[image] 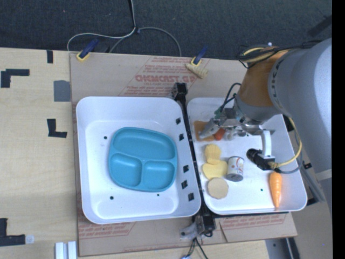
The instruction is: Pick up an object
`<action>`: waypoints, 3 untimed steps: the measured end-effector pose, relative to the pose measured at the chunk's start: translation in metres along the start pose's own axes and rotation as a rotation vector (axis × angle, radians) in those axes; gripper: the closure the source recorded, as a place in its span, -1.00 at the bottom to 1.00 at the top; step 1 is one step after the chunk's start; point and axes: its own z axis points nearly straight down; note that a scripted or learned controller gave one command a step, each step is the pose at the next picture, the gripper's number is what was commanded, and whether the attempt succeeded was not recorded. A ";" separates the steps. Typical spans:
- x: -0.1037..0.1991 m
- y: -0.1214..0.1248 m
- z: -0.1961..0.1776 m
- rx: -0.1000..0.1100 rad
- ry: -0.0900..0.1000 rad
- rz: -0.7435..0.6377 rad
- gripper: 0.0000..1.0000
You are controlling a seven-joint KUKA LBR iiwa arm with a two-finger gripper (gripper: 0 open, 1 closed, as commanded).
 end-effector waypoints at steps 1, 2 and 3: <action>0.008 0.030 0.013 0.006 0.000 -0.001 -1.00; 0.005 0.057 0.013 0.015 -0.001 -0.003 -1.00; 0.005 0.057 0.001 0.010 -0.001 -0.001 1.00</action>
